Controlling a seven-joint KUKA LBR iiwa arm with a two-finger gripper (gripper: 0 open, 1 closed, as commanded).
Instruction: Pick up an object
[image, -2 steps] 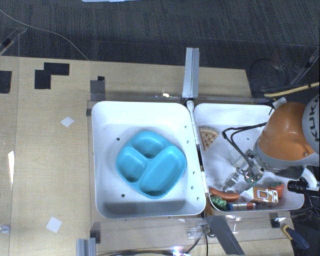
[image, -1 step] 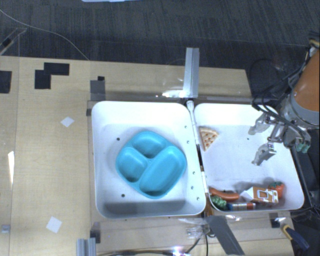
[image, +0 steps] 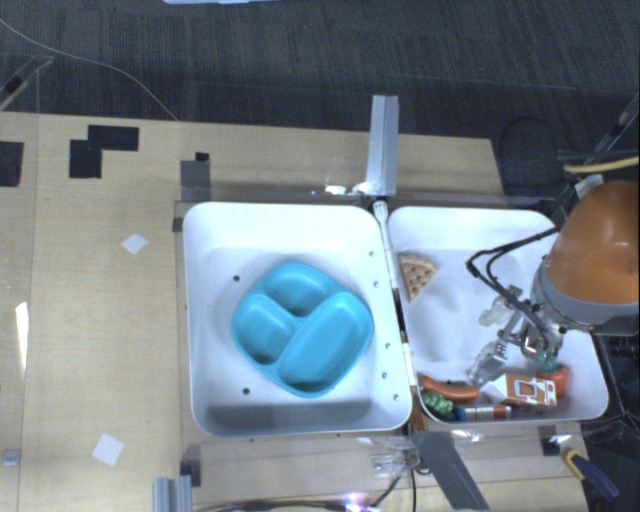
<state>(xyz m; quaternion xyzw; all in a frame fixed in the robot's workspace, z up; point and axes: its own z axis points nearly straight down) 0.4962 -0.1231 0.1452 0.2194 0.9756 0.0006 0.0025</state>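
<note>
In the right bin (image: 480, 225), a carrot (image: 452, 387) lies pointing left.

- left white bin (image: 205, 330), holding a blue three-part tray (image: 302, 326);
- right white bin (image: 440, 225), just beside it;
- tan bench (image: 90, 330) with black squares (image: 102, 148) at far left

Two bins sat side by side on the surface (image: 90, 330), walls touching. The left bin (image: 205, 400) held a divided plate (image: 302, 327) near its middle. In the right bin (image: 440, 225), a pizza slice (image: 415, 275) lay by the left wall, toward the back — well apart from a carrot (image: 447, 387) and a small carton (image: 530, 391) along the front wall. The gripper (image: 495, 360) hung just behind those two.
</note>
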